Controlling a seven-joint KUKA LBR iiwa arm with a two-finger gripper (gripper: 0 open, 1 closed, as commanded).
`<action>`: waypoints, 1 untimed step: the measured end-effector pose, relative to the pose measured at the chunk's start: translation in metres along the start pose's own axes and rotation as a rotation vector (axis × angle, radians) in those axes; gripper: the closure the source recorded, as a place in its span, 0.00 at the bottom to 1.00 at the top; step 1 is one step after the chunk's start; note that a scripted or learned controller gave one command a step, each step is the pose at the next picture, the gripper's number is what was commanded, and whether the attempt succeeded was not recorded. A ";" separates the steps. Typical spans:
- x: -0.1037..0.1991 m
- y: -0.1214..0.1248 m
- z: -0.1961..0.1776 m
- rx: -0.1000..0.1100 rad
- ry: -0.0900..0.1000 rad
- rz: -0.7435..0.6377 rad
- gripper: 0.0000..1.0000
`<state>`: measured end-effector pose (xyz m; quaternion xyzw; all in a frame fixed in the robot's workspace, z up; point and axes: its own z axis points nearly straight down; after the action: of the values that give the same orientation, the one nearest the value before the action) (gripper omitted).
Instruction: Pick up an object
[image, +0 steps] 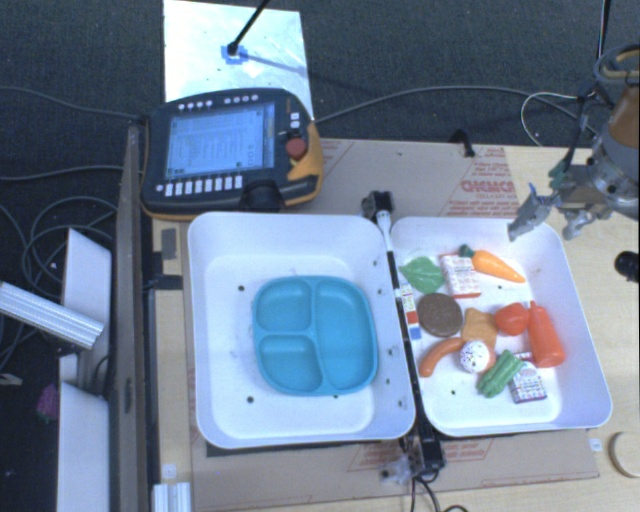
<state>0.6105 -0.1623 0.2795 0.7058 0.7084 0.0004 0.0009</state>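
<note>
The right bin (585, 300) holds several toy foods: an orange carrot (497, 265), a green leaf (422, 272), a brown disc (439, 314), a red tomato (511, 318), a red-orange bottle (545, 336), a white ball (474, 355) and a green pickle (499, 373). My gripper (552, 222) hangs above the bin's far right corner, up and right of the carrot. Its fingers (524, 218) are spread open with nothing between them.
The left bin (215, 300) holds a blue divided plate (314, 334). A teach pendant (230, 145) lies behind it, with cables trailing over the bench's far side. A small printed box (460, 275) and another box (528, 385) also lie in the right bin.
</note>
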 end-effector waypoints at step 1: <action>-0.021 0.019 0.170 0.004 0.001 0.002 0.00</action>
<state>0.6299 -0.1836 0.1091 0.7067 0.7076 -0.0007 -0.0011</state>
